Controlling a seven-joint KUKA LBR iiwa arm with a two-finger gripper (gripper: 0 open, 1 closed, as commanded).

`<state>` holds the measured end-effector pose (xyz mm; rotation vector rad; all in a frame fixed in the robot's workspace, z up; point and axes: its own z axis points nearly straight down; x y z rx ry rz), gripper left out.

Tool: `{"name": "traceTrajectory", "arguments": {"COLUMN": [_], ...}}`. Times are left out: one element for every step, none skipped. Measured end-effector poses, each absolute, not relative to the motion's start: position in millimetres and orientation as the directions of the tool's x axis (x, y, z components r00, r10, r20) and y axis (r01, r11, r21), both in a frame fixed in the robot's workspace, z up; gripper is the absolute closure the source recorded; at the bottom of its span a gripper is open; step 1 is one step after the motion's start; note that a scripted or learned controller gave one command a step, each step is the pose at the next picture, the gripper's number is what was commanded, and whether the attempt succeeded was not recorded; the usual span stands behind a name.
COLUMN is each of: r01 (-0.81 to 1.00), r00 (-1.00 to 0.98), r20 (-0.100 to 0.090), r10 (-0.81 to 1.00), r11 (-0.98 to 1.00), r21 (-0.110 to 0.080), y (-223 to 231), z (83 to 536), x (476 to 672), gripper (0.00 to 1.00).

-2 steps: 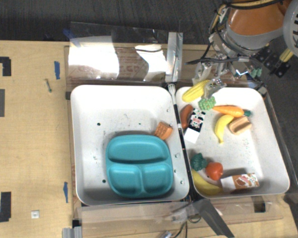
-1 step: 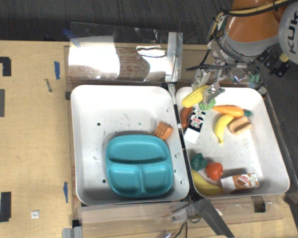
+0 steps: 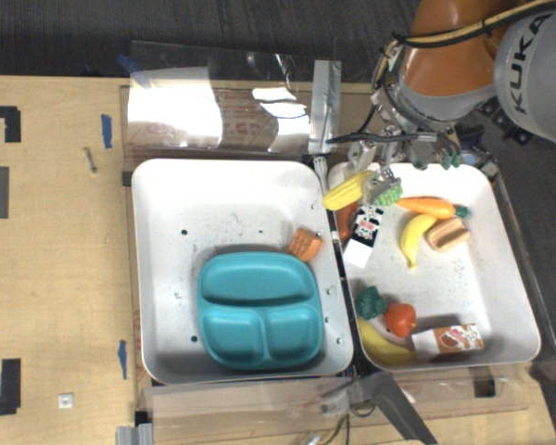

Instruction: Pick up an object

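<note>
My gripper [image 3: 382,176] hangs over the right bin [image 3: 514,286] at its eleven o'clock corner, just above a yellow corn cob [image 3: 346,193] leaning on the rim shared with the left bin [image 3: 157,248]; I cannot tell how the gripper stands. The corn looks like a light, stiff, smooth plastic toy, liable to roll or slip. I judge it best taken across its thick middle, away from the tapered ends.

Tan bench [image 3: 46,248] (black marks), dark floor [image 3: 167,7].
</note>
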<state>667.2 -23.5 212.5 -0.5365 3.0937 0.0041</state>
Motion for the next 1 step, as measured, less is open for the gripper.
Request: {"name": "traceTrajectory", "arguments": {"r01": [-0.399], "r00": [-0.917], "r20": [-0.004], "r10": [-0.399], "r11": [0.917], "r21": [0.001], "y": [8.2], "z": [201.0], "x": [569.5], "gripper": [1.0]}}
